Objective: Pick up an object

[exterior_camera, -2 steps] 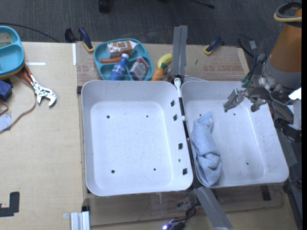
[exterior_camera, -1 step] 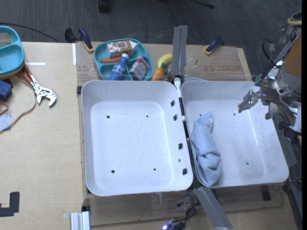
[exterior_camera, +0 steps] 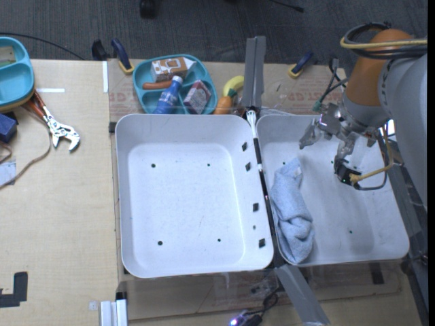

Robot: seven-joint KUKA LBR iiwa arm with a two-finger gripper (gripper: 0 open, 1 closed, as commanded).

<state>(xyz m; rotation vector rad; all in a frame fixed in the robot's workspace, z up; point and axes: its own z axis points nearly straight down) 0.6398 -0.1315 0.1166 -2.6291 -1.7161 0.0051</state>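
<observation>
A grey-blue cloth [exterior_camera: 292, 209] lies crumpled along the left wall of the right bin [exterior_camera: 367, 240], running from the middle of that wall down to the front-left corner, where its lower end bunches against the rim. From the cloth across to the bin's right wall the white floor shows bare. The gripper [exterior_camera: 325, 147] hangs over that bin's far side, near the back wall and well apart from the cloth, up and to the cloth's right. Its two fingers [exterior_camera: 308, 138] are spread, with nothing between them. The grey arm [exterior_camera: 408, 107] reaches in from the right edge, its orange band [exterior_camera: 374, 53] above the wrist, the wrist tilted so that the gripper points down and to the left, towards the bin floor.

The left bin [exterior_camera: 190, 182] sits flush beside the right one, their rims meeting along a line of black clips [exterior_camera: 257, 182]. Behind the bins, on the bench, stands a blue compartment tray [exterior_camera: 144, 80] holding a blue bottle [exterior_camera: 168, 95] and small packets, with a banana [exterior_camera: 233, 85] just beside it. A wrench [exterior_camera: 62, 134] lies on the bench well to the left.
</observation>
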